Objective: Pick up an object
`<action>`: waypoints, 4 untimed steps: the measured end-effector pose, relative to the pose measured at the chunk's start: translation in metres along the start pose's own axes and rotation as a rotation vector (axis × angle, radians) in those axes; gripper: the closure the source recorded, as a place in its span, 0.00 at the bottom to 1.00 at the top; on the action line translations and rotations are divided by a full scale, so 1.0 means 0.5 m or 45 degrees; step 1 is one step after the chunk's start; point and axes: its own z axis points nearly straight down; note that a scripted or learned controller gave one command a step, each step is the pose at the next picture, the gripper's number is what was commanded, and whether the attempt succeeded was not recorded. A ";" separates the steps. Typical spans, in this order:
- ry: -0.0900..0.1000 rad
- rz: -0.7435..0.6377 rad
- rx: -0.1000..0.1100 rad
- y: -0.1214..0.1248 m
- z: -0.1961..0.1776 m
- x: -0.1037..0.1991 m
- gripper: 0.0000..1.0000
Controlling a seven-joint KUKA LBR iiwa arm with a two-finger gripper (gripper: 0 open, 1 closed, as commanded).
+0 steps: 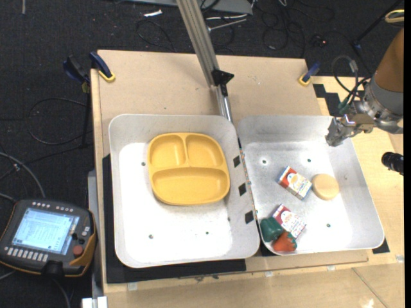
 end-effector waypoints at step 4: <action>0.007 -0.007 0.012 -0.061 -0.064 0.347 1.00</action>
